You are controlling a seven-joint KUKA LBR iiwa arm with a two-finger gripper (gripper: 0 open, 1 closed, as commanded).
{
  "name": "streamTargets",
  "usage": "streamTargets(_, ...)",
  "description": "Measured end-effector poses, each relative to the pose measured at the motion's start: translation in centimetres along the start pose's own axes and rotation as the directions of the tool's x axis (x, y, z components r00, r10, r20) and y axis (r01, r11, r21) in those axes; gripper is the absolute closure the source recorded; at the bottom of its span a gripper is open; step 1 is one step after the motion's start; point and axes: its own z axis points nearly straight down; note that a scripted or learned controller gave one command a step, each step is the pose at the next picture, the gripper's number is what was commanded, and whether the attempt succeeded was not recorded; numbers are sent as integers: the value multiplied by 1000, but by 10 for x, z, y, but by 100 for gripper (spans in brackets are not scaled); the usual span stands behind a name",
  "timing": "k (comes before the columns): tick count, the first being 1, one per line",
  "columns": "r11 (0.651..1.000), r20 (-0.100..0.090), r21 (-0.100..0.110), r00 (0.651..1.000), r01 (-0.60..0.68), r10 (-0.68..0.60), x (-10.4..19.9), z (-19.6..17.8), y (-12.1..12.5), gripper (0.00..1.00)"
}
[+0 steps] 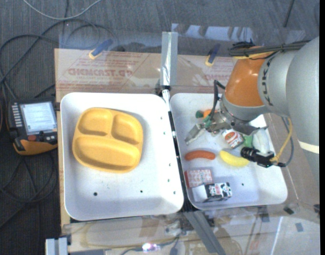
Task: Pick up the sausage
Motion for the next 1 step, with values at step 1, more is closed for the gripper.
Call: streamTargets(1, 998, 12, -18, 998, 63, -63, 5, 17, -43, 0)
